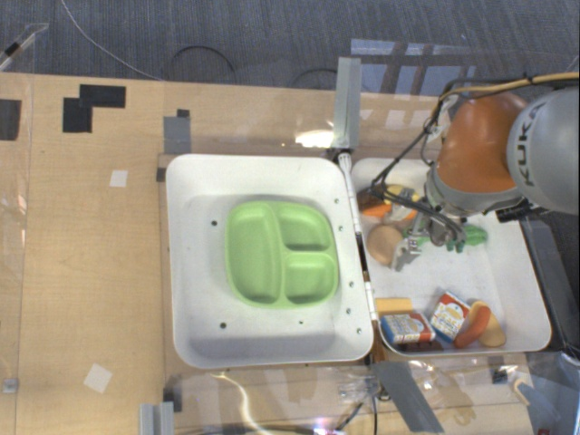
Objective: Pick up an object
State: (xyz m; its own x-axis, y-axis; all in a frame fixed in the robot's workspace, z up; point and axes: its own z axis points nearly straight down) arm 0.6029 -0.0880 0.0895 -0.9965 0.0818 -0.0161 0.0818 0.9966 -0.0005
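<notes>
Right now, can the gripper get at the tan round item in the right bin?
Probably yes. The gripper hangs right beside the tan round item, whose top looks uncovered; the bin wall close on its other side may crowd a grasp.

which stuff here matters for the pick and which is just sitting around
For the pick: gripper, tan round object beside it, right bin.

Lying about: green divided plate in the left bin, small cartons and other items at the right bin's near edge.

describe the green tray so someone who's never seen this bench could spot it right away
Two shallow white bins sit side by side; take the left bin. The green tray lies flat in its middle, a rounded pale-green plate split into three compartments. The small mixed items are all in the right bin, where the gripper is.
</notes>
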